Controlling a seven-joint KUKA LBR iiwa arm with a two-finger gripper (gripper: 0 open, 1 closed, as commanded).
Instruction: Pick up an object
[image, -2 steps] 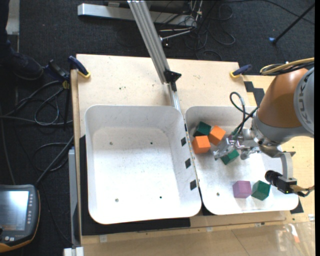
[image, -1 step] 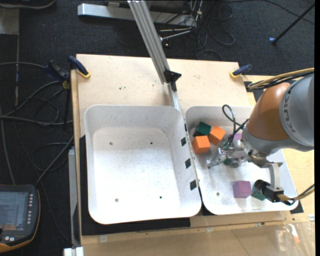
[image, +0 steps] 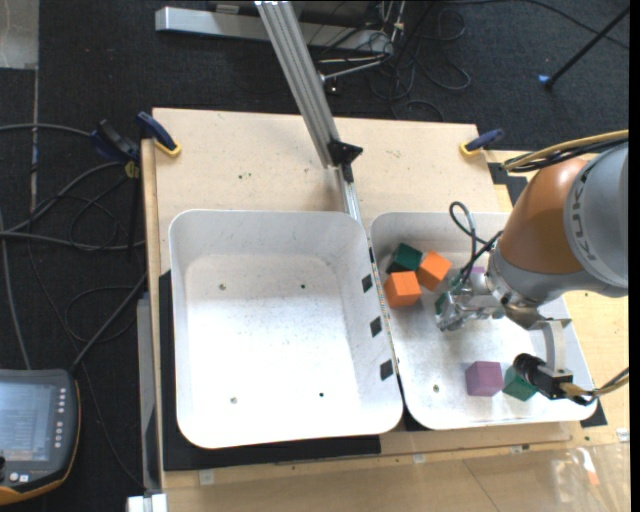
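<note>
In the right bin (image: 420, 395) lie two orange blocks (image: 403, 288) (image: 435, 269) close together, with a dark green block (image: 405, 257) just behind them. A purple block (image: 484, 378) and a green block (image: 519, 385) rest near the bin's front right. My gripper (image: 452, 312) hangs low over the middle of the right bin, right of the orange blocks and behind the purple one. Its fingertips are a small blur, and I see no block between them.
The left bin (image: 205, 300) sits beside the right one on the wooden bench. A slanted metal bar (image: 305, 80) runs from the top down to the gap between the bins. Cables trail from the arm (image: 560, 235) at the right.
</note>
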